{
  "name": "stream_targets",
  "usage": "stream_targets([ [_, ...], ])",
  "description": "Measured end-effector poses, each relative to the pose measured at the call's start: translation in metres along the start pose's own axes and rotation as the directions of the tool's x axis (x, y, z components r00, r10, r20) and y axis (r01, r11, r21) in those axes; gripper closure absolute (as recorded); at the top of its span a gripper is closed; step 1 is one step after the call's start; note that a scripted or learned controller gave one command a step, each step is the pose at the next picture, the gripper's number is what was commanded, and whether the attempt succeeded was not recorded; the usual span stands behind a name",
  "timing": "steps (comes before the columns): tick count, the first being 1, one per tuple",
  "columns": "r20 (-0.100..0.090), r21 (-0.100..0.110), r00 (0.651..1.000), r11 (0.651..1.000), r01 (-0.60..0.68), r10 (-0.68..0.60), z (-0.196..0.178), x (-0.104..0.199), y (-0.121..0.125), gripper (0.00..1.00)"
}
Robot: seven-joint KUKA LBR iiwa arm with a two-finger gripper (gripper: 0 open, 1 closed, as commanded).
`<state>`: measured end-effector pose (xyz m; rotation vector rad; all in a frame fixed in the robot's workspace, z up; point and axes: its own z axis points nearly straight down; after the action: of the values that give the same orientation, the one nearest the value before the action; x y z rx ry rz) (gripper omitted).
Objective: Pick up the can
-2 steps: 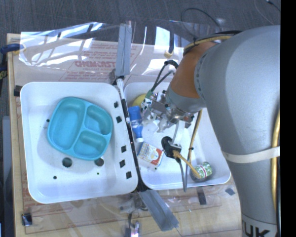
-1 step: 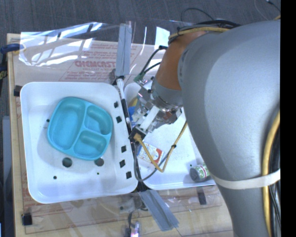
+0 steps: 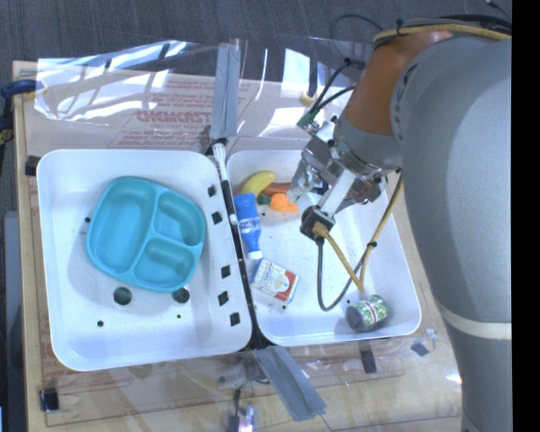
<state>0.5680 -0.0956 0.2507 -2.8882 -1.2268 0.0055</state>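
So the target is a small metal can with a green and red label. It's lying on its side in the near right corner of the right white bin, close up against the wall. My claw hangs over the far end of that bin, well apart from the can. Honestly can't tell from this angle whether it's spread or pressed together.

My guess on handling: it's stiff, so it won't crush, and probably a bit heavy for its size. The sides are smooth and round, so it's slippery and could roll away. I'd come down across the middle of the body, gripping the curved sides, and watch out for the bin wall.

Head count:
- one can
- one yellow banana
- one small orange carrot-like piece
- one blue bottle along the divider
- one white and red packet
- one turquoise plastic divided plate, sitting in the left white bin

Two bins total.
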Motion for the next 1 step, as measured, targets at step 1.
stream_targets([
  [1,0.001,0.0,0.99,0.99,-0.14,0.14,0.0125,-0.0366,0.0368,1.0],
])
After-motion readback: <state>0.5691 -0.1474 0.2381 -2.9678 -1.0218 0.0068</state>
